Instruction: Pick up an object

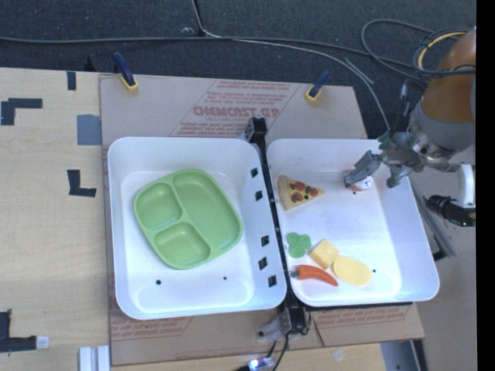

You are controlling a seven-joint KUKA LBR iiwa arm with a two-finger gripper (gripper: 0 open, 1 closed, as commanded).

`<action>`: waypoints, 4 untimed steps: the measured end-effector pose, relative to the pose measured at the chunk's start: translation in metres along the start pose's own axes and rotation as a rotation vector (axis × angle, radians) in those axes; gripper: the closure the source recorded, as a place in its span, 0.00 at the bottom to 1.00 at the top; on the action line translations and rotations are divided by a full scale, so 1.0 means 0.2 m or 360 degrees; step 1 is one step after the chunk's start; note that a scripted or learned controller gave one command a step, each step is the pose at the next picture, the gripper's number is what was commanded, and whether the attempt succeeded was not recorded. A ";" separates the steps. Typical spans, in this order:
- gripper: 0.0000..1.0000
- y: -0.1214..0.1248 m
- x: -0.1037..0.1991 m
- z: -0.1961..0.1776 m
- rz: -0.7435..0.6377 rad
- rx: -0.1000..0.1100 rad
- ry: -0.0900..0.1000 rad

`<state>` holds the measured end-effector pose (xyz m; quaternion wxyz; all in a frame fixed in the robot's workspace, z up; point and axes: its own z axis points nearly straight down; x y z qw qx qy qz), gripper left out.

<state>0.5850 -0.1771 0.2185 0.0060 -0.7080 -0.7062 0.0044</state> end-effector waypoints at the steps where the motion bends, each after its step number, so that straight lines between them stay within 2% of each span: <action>1: 0.00 0.01 0.00 -0.04 -0.0006 -0.0022 -0.0004; 3: 0.00 0.00 0.08 0.49 -0.0007 -0.0012 -0.0002; 4: 0.00 0.00 0.08 0.68 -0.0007 -0.0023 -0.0007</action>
